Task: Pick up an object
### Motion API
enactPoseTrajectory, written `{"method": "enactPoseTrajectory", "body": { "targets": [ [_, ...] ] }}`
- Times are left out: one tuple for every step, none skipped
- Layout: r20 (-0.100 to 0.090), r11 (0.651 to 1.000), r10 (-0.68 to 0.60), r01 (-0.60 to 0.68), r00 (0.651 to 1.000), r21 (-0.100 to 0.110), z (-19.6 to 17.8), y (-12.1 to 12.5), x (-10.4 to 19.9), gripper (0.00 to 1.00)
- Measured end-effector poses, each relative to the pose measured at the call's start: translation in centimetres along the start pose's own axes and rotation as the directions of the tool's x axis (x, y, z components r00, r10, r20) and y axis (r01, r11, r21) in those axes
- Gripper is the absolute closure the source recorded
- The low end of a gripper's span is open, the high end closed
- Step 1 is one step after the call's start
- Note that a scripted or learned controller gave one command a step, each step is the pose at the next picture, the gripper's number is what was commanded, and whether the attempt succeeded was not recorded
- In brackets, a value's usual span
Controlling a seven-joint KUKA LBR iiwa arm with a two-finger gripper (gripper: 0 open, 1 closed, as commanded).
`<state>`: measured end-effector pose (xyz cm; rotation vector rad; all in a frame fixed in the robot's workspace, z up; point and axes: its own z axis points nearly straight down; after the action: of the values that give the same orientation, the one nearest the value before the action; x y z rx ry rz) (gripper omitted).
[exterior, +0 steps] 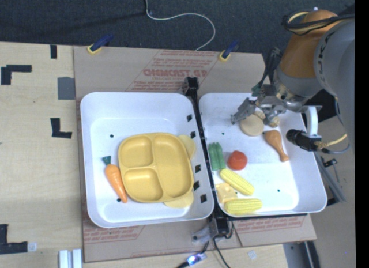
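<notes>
1. In the left bin, an orange carrot with a green top lies along the left edge of a yellow divided tray, just beside it.
2. The tray sits over pale yellow pieces that show past its right and lower edges.
3. In the right bin, near the divider, a green vegetable lies lengthwise, with a red tomato just beside it on the right.
4. Below these lie two yellow corn cobs: one corn cob slants downward to the right, and a second corn cob rests near the front wall, with a pale yellow piece between them.
5. At the back of the right bin sits a round beige piece, and to its right a brown drumstick lies slanted.
6. The claw hangs low over the back of the right bin, right above the round beige piece and seemingly touching its top edge. One grey finger juts out to the left; I cannot tell how far the claw is spread, and nothing is visibly clamped in it.
</notes>
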<state>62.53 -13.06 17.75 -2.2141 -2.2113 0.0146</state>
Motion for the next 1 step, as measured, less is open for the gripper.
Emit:
{"method": "enactPoseTrajectory", "body": {
  "targets": [
    [0.002, 1.0, -0.003, 0.003, 1.0, -0.013, -0.79, 0.32, 0.02, 0.0]
  ]
}}
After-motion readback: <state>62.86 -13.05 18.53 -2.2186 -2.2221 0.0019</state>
